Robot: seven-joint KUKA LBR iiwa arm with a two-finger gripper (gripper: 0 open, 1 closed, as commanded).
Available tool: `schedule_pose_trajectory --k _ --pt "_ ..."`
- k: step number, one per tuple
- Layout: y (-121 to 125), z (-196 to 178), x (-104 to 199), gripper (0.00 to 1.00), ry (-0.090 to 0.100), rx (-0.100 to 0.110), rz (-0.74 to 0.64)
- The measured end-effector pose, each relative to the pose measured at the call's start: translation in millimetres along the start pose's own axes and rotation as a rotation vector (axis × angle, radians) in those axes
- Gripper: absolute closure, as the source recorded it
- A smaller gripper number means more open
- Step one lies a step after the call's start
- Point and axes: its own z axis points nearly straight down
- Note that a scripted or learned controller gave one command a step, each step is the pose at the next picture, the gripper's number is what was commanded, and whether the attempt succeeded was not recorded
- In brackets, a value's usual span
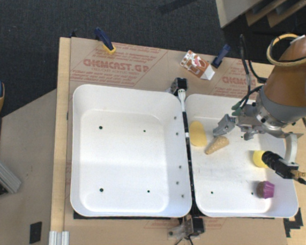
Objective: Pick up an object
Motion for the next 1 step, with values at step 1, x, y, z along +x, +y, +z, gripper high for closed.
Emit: schedule_pose_trajectory --k 1 --pt "29.4 93.6 0.3 0.0 0.001 0.004 -0.002"
